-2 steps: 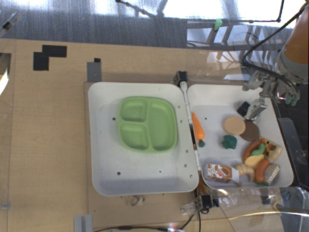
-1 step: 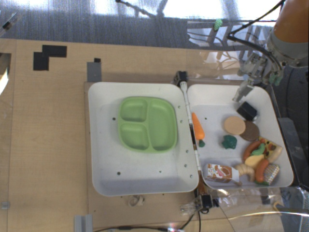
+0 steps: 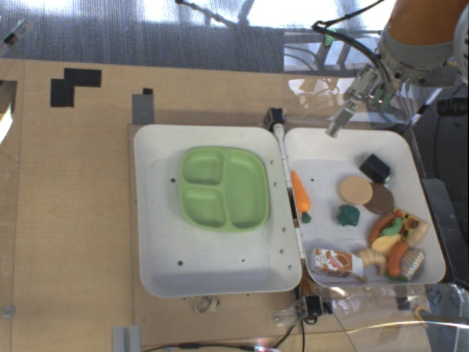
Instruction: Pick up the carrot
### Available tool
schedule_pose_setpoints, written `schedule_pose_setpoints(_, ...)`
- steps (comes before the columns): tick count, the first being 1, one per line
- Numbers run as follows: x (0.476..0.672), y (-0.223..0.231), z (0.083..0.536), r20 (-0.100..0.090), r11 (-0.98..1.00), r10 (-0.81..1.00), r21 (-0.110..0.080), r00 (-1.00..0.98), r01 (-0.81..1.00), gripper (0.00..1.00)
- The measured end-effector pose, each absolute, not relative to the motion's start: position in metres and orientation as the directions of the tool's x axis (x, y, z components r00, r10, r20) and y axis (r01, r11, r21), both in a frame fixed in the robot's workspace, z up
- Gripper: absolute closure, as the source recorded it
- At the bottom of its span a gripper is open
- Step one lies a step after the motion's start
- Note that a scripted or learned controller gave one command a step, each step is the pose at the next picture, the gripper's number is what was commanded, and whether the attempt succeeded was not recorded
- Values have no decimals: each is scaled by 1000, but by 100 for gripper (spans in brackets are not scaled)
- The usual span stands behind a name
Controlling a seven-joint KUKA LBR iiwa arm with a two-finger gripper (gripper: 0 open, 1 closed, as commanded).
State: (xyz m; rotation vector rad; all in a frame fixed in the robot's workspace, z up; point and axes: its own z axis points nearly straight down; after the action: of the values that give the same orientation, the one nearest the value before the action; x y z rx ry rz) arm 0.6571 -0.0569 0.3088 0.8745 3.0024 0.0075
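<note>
At the near edge of the right bin (image 3: 432, 270) lie a small carton (image 3: 337, 262) and a heap of toy food (image 3: 396, 240), and next to them, a little farther, a green piece (image 3: 349, 215) and two round discs (image 3: 364, 192). The carrot (image 3: 299, 190) lies at the left wall of this bin, just beside the divider between the two bins, with its long axis running from near to far and its green end toward the near side. The left bin (image 3: 154, 218) bears a green divided plate (image 3: 223, 188). Farther away, above the far rim of the right bin, hangs the gripper (image 3: 344, 116); I cannot tell if it is apart or together, and nothing is seen in it. From the gripper, the carrot lies nearer to the camera and somewhat to the left, well apart, so I judge that the coming move must go down and toward that wall, with the grip across the carrot's narrow width.
</note>
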Motion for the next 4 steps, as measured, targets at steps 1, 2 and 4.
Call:
schedule_pose_setpoints(1,589,-7,218,0,876,481,3,-876,481,0)
schedule_pose_setpoints(2,565,-22,185,-6,839,543,5,-839,543,0)
schedule_pose_setpoints(4,584,-52,187,-10,789,615,6,-789,615,0)
